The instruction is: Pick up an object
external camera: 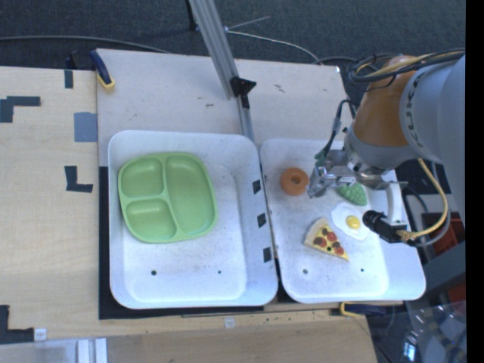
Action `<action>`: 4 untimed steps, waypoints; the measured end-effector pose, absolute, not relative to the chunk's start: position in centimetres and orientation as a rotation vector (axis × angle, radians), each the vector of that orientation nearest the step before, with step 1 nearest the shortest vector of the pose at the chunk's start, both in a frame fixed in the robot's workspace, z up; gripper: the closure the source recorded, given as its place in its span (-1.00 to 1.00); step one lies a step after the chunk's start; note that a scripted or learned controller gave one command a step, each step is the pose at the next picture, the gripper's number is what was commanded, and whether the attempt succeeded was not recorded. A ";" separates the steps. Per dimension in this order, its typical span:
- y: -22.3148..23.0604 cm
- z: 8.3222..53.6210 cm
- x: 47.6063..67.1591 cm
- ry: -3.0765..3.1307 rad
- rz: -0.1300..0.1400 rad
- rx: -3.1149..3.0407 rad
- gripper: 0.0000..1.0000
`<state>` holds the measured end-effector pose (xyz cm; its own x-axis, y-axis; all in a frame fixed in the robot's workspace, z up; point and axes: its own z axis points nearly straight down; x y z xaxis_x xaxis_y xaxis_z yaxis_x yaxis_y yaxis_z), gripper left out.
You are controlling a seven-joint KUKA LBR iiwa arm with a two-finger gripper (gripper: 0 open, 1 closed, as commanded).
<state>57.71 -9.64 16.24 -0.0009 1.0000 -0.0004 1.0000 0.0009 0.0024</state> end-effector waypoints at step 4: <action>1.2 26.9 60.8 2.229 -0.001 2.215 1.00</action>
